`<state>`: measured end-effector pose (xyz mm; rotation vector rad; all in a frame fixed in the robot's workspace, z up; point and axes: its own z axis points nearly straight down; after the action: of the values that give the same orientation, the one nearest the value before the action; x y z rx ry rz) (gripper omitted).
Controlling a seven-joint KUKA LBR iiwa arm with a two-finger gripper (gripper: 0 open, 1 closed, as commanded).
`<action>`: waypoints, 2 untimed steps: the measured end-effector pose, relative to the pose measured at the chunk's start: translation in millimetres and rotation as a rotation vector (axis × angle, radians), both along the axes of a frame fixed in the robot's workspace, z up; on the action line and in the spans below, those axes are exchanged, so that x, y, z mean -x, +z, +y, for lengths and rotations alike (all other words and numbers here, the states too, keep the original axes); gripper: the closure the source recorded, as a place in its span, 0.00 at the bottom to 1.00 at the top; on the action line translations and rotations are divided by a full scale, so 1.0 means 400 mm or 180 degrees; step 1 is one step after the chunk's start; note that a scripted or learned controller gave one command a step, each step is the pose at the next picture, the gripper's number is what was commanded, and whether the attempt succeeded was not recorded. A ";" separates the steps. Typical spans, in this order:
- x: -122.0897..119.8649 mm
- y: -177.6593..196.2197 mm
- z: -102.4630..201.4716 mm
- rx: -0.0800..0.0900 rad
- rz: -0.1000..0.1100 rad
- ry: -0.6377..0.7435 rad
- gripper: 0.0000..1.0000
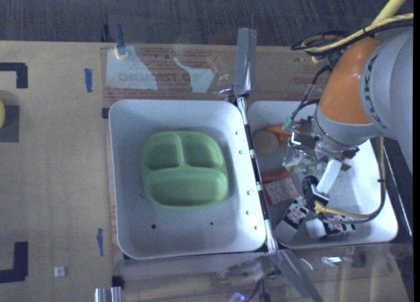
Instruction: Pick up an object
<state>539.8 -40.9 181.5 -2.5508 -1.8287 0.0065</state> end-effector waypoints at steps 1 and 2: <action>0.081 -0.002 -0.027 0.0007 0.0017 -0.1183 1.00; -0.091 -0.001 0.130 0.0012 0.0005 -0.1266 1.00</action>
<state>576.3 11.2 181.0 -2.8629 -1.2894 0.0110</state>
